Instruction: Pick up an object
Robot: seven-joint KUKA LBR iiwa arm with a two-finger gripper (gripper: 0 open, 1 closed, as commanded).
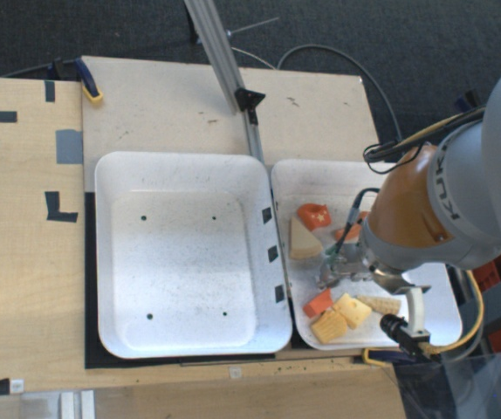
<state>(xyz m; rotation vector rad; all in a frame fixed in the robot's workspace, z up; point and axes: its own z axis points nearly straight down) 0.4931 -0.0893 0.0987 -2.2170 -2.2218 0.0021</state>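
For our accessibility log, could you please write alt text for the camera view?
A grey robot arm with an orange band reaches from the right into the right-hand shallow white bin, its gripper low among small food-like pieces: a red piece, a beige block, an orange chunk and yellow pieces. The left-hand white bin sits alongside.

The left bin (pixel 181 251) lay wide open to reach, while in the right bin (pixel 316 177) the grey arm (pixel 434 208) overhung a crowded cluster of orange, tan and yellow pieces (pixel 333 308), leaving bare floor only toward the far rim.
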